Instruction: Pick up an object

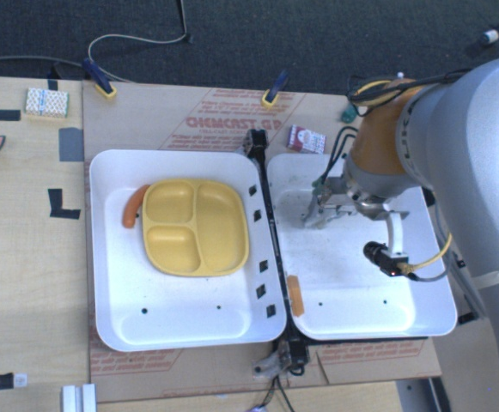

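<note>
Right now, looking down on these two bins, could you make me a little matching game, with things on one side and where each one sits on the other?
Things:
1. yellow divided plate
2. orange sausage-shaped piece
3. small orange piece
4. pincer

Places:
A. by the right bin's left wall, near its front
B. over the right bin, upper part
C. middle of the left bin
D. left bin, against the plate's left edge

Pairs: 1-C, 2-D, 3-A, 4-B

Yellow tray [196,227], orange carrot [132,206]
</note>
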